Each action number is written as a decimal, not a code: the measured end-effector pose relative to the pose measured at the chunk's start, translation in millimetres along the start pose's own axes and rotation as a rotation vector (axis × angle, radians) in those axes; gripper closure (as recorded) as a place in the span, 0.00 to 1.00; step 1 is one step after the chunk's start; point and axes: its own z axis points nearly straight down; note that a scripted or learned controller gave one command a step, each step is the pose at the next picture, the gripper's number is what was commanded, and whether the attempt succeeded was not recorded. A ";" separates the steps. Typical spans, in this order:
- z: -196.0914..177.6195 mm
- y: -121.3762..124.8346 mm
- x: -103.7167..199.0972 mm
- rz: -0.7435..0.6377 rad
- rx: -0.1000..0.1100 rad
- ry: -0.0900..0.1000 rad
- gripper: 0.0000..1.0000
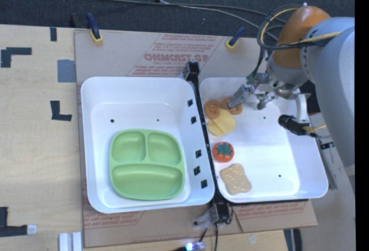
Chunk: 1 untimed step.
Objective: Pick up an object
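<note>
From my station I see the wooden bench (34, 146) with a cardboard sheet (167, 53) clamped on it, and on that sheet the two shallow white bins side by side. The grey arm (337, 71), with its orange band (300, 33) above the wrist, comes in from the right and leans over the upper part of the right bin (288, 178). The left bin (101, 100) carries a green divided plate (147, 164), lying flat in its lower half, with three compartments. In the right bin the objects gather along the left wall: a tan slice shaped like bread (236, 179) lies nearest the lower edge, a red tomato with a green top (223, 151) sits just above it, a pale yellow piece (222, 124) lies above that, and an orange ring-like pretzel piece (214, 109) rests touching the yellow piece at its upper side. The gripper (237, 102) hangs low at the upper left of the right bin, its tip right beside the orange piece and a small brownish bit at its end. Whether that bit sits between the fingers I cannot tell, and I cannot tell how far the pincer is opened. Two blue and yellow clamps (92, 27) hold the cardboard at its far edge.
</note>
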 end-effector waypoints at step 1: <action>15.8 1.4 0.5 0.000 -0.008 -0.001 0.00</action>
